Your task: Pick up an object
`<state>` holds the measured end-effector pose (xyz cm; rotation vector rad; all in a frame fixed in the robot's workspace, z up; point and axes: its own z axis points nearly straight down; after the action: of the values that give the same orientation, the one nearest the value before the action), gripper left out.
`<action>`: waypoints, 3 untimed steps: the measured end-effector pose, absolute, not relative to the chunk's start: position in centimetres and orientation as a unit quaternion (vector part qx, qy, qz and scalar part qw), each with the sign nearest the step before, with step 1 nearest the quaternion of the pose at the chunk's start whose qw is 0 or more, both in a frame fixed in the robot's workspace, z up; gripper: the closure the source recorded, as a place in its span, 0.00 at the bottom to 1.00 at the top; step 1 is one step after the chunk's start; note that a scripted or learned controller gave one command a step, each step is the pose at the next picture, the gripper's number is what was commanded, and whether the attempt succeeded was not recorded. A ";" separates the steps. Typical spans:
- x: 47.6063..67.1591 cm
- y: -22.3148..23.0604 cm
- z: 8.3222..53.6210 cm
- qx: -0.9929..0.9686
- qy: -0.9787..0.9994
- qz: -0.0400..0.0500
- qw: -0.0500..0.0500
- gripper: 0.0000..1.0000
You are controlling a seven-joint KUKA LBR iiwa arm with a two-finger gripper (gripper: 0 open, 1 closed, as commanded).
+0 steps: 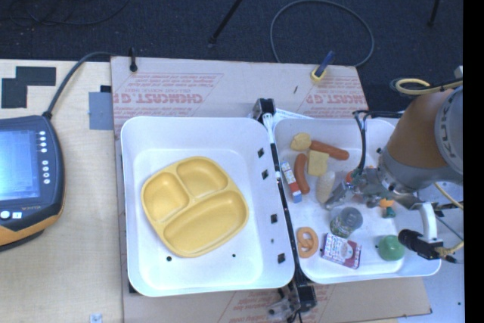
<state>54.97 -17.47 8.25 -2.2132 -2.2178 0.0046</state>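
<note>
Strewn in the right bin (374, 274): red sausage (302, 172) lying beside yellow block (318, 162), pretzel (307, 240) flat by red packet (341, 250), green ball (390, 247) nearby.

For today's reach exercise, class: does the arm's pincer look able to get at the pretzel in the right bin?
Probably yes. The pretzel lies uncovered near the lower-left corner of the right bin, apart from the red packet, and the pincer hangs over that same bin.
</note>
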 end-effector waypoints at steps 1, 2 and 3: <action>50.4 -14.3 8.8 -0.708 -0.706 0.000 0.001 0.00; 52.3 -13.5 8.8 -0.707 -0.707 0.001 0.002 0.00; 56.2 -12.1 8.7 -0.706 -0.708 0.001 0.001 0.00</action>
<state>56.25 -12.14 8.73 -2.2169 -2.2219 0.0021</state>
